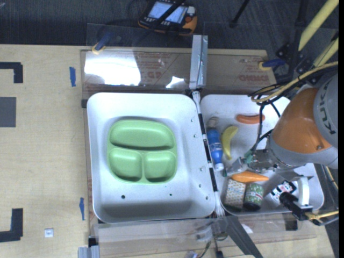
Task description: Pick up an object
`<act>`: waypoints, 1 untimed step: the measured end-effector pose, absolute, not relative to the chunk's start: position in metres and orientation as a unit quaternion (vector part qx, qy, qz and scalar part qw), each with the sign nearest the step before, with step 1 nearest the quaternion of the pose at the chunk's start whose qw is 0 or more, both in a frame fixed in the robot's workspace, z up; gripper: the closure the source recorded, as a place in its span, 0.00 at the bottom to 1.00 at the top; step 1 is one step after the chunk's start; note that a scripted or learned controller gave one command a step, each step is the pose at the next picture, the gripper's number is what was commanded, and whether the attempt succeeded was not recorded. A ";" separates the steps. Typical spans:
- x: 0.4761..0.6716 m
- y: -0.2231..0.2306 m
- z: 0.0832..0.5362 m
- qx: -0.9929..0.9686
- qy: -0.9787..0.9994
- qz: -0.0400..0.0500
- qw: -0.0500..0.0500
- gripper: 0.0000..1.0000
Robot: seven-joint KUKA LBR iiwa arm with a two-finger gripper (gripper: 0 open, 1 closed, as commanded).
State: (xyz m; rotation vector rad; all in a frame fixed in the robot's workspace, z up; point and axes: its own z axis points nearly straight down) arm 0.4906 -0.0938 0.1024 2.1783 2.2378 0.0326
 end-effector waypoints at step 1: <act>0.480 -0.088 0.182 0.617 0.787 0.000 -0.001 0.00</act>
